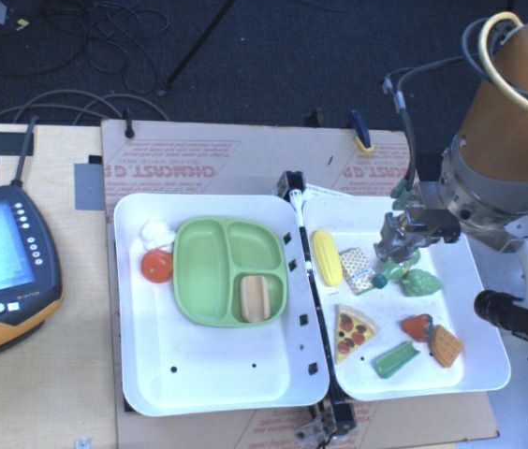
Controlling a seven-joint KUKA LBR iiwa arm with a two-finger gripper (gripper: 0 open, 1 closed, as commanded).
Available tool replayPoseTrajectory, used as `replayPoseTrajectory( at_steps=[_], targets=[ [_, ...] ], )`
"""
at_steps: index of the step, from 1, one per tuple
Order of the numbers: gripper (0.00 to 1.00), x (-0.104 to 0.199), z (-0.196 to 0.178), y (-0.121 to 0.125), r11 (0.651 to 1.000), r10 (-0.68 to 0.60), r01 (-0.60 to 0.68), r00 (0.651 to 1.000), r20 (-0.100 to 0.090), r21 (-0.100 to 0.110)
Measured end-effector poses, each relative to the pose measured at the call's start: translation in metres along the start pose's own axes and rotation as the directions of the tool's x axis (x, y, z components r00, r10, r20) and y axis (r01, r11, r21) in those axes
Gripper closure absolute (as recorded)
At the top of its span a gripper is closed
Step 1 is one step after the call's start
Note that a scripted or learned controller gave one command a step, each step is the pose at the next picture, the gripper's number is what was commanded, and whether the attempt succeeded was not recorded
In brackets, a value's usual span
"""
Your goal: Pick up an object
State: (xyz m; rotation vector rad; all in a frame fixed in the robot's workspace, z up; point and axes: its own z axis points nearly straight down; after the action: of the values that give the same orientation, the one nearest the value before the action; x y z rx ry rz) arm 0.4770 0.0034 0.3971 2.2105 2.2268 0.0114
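camera view, green plate (210, 251) holding hotdog (254, 297)

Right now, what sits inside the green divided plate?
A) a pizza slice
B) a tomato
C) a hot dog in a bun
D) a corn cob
C: the hot dog lies in the lower right compartment of the green plate, which sits in the left bin.

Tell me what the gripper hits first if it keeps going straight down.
Probably the small teal piece just under the gripper, beside the green leafy toy in the right bin. Depth is hard to judge from this slant.
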Motion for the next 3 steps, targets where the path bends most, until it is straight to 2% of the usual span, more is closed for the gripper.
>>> replayPoseTrajectory(
  at_steps=[1,2,3],
  targets=[
    [1.00,-0.002,-0.005,-0.001,1.000,0.002,-0.002,1.000,0.004,0.013],
    [1.00,-0.060,-0.011,-0.002,1.000,0.013,-0.013,1.000,0.004,0.010],
    [1.00,0.025,0.044,-0.002,1.000,-0.001,0.001,1.000,0.001,0.017]
  ],
)
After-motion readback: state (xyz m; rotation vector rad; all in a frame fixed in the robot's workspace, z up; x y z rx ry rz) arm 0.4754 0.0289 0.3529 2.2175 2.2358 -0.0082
